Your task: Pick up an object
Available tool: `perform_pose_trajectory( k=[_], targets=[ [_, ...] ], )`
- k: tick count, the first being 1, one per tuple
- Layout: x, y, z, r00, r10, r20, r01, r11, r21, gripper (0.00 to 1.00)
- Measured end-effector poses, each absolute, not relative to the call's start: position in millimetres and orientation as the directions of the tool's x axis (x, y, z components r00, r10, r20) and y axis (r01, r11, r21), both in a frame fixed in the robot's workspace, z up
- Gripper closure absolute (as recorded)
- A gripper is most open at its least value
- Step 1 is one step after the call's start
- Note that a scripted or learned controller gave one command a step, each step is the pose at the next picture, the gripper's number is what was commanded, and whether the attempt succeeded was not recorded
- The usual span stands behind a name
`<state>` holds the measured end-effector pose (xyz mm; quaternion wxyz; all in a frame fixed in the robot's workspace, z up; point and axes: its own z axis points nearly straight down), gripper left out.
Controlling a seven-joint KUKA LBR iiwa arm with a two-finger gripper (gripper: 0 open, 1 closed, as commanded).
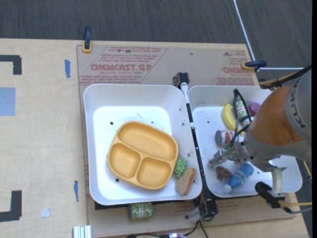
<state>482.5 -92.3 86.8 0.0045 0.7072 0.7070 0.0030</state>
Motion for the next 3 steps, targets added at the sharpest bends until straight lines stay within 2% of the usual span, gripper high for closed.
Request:
perform_pose_trajectory(
  k=[3],
  targets=[
    [482.7,-92.7,86.9,-0.001,1.000,-0.001,1.000,0.001,0.009,0.00]
  ],
)
